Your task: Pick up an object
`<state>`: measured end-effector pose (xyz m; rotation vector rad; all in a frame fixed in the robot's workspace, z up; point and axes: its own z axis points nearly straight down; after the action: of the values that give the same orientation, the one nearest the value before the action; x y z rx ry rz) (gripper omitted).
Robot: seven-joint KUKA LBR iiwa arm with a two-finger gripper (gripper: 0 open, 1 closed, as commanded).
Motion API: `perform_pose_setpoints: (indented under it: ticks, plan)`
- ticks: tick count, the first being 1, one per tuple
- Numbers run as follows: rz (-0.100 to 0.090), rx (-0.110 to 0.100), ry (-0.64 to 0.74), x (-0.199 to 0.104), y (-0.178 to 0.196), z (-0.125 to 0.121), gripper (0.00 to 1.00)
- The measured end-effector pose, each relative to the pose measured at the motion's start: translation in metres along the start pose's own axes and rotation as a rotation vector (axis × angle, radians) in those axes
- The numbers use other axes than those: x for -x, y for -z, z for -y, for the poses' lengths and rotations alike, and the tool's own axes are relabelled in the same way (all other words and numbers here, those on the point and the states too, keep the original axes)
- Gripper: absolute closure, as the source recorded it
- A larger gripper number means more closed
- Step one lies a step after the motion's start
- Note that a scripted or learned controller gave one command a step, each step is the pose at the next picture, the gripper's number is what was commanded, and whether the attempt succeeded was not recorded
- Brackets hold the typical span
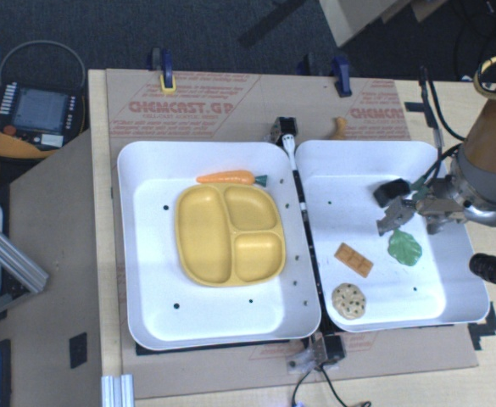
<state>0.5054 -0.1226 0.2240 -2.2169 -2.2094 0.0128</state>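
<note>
My gripper (392,206) hangs over the right bin (349,164), reaching in from the right. Its two fingers stand open with nothing between them. A green leafy piece (405,248) lies just below and to the right of the fingertips, apart from them. A brown waffle-like cracker (353,259) lies on the bin floor to the lower left of the gripper. A round speckled cookie (348,300) sits near the bin's front edge.
The left bin (146,253) holds a yellow divided plate (229,231) with an orange carrot (226,177) lying behind it. A black clamp (285,131) sits at the back between the bins. Cables (434,117) run down at the right, behind the arm.
</note>
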Motion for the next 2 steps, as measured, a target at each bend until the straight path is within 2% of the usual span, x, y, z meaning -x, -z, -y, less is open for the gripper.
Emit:
perform_pose_setpoints:
  ticks: [1, 2]
  plan:
    - [0.002, 0.013, 0.004, 0.0, 0.006, -0.003, 0.0]
    - [0.0, 0.006, 0.002, 0.003, -0.057, -0.004, 0.0]
